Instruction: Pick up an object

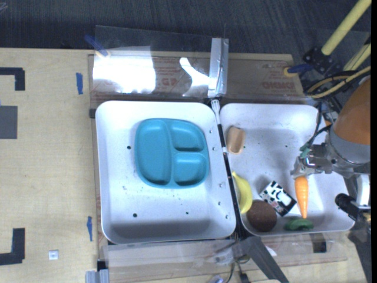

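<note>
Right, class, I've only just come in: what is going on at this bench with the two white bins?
A grey robot arm with an orange band reaches in from the right over the right bin. Its gripper sits just above the top of a toy carrot; no grasp is visible. The same bin holds a banana, a brown ball, a black-and-white block and a tan piece. The left bin holds a blue divided plate.

To my left a blue tray (172, 152) lies in the left bin (112, 205), and blue tape (79, 82) marks the bench (41, 175).
</note>
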Controlling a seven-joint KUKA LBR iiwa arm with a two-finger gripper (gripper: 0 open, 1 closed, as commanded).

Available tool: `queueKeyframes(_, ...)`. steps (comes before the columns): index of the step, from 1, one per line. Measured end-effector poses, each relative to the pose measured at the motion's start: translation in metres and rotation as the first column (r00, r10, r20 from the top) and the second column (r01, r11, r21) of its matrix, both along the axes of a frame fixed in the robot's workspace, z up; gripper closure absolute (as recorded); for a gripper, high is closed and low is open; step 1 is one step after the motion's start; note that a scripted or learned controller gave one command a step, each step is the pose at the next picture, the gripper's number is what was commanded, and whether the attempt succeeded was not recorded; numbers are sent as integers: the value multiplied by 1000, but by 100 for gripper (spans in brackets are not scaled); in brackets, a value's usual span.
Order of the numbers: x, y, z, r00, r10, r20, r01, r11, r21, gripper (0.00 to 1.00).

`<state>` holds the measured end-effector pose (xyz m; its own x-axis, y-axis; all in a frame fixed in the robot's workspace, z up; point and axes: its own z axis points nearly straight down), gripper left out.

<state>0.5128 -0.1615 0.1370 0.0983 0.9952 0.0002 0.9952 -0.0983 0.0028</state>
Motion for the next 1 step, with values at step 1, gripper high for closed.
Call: queueKeyframes(1,32,-13,121,960,-279,1,279,960,-1,100)
